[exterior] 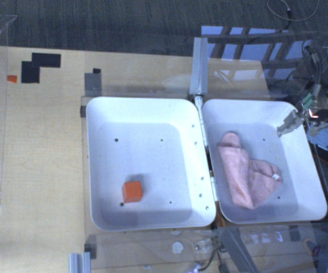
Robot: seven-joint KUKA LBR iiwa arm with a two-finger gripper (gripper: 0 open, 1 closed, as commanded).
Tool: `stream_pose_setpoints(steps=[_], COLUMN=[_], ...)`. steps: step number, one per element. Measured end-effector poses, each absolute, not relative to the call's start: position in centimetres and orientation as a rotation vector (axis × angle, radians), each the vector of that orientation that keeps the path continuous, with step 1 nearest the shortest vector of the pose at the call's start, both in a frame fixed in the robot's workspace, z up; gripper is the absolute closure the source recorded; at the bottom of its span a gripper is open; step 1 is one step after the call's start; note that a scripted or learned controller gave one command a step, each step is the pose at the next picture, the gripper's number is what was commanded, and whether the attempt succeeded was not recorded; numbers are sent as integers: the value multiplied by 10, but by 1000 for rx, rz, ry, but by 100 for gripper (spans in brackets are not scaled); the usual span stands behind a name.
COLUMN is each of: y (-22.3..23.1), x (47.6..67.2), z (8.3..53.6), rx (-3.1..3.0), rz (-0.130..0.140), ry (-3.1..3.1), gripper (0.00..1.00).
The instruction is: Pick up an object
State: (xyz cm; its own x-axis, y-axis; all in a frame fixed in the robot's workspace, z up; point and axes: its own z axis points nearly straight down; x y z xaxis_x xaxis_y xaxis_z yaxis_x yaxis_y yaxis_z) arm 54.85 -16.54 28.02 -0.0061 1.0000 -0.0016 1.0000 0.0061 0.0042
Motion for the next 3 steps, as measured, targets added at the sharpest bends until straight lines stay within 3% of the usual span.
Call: stream_pose_setpoints(steps=[1, 2, 3], y=[-126, -107, -89], x=[531, 524, 579], z=[153, 93, 93], rx=[2173, 1878, 1675], rz=[3, 15, 15], ry=[2266, 2497, 2636], gripper=[0, 0, 0])
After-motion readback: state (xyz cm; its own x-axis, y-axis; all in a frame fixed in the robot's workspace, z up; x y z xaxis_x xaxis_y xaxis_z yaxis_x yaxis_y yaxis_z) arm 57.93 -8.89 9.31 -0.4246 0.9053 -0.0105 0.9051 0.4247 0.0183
